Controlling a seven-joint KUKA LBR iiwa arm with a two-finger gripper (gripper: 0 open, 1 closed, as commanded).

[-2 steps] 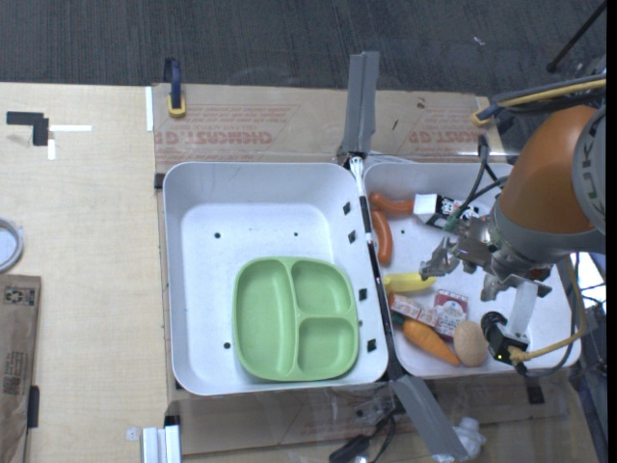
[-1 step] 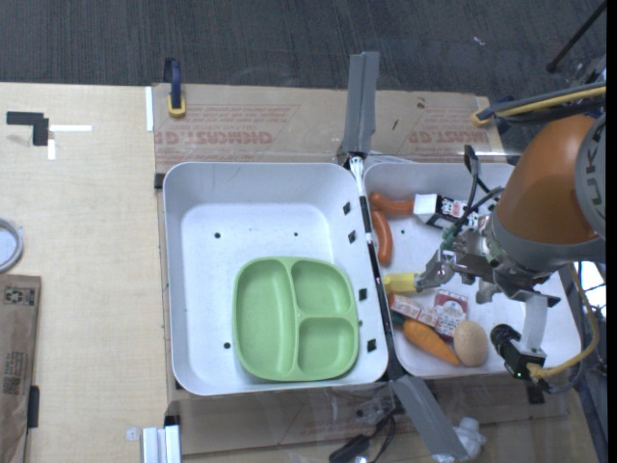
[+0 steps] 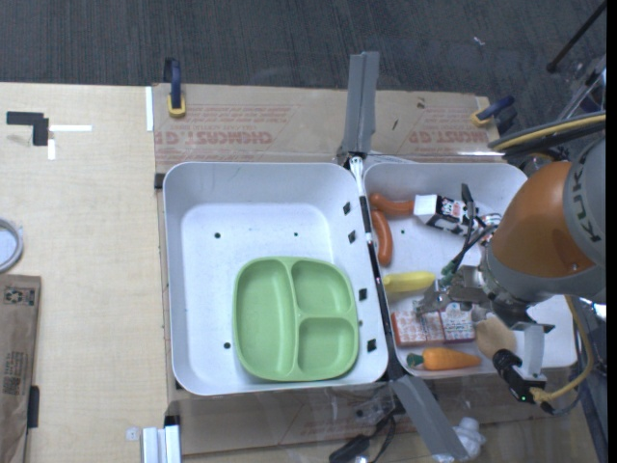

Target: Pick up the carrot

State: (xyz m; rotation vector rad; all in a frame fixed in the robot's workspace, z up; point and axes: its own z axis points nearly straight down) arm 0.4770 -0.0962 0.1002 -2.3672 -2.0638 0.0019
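Approach step, carrot not yet grasped.

Gripper (image 3: 445, 295) low over the right bin (image 3: 501, 177), above a printed card (image 3: 434, 328); open or clenched, cannot tell, nothing seen held. Just below: carrot (image 3: 448, 359) lying flat by the bin's near rim, stem end left. Beyond: banana (image 3: 409, 281), two sausages (image 3: 385, 236). Left bin: green divided plate (image 3: 294, 318). Next, by judgement: shift toward the near rim, straddle the carrot across its width, lower.
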